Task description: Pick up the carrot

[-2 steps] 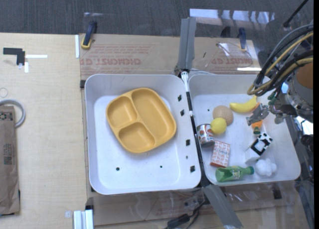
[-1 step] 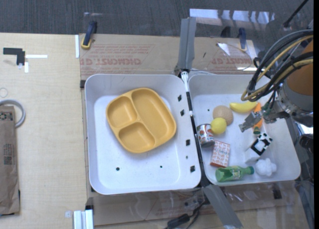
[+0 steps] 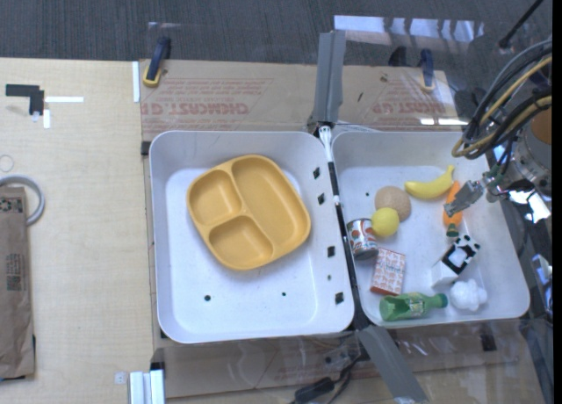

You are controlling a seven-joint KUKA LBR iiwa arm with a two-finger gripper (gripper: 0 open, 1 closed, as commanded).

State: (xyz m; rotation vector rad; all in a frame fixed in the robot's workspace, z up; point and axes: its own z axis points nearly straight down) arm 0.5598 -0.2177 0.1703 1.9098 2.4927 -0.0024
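Two white bins are seen side by side. The left bin carries a yellow divided plate. The right bin carries many small things. The arm is seen at 3 o'clock of the view, with the gripper over the bin's 2 o'clock part. A banana is placed at 12 o'clock of the bin, a green bottle at 6 o'clock. The carrot (a small orange piece) lies just beside the gripper tips, right of the banana; it cannot be told how the jaws stand.
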